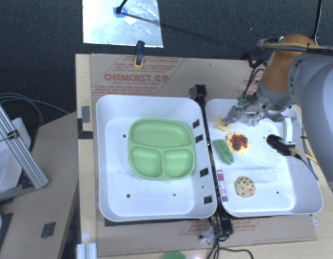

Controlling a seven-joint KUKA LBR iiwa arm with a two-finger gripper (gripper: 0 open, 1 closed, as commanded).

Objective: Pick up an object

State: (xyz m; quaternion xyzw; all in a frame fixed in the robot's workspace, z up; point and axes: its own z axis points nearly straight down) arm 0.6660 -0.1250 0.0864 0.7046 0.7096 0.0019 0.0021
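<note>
Where the right bin (304, 196) comes nearest the camera, a round, flat cookie (244, 186) dotted with dark chips is seen, to the right of the green plate (161, 148) and nearer than it. The plate itself, smooth moulded plastic with rounded corners and three compartments, is laid flat in the left bin (115, 198), a shallow white tray with curved walls. Further back, just right of the plate and across the bins' shared edge, a slim green bean pod (223, 151) is laid at a slant. Just beside its far end a small yellow disc (237, 142) topped with red is found. Beyond these, right of the plate's far corner, a curved yellow piece (223, 125) is seen on the white floor. The gripper (234, 114) is poised close over it, at the end of the grey arm (317, 90) with its orange band (279, 63). Whether the gripper is open or closed cannot be told, so the yellow piece cannot be called held. Farthest back, behind the plate, printed brown cardboard (139, 74) and a shiny, crinkled foil sheet (122, 12) are spread flat.
</note>
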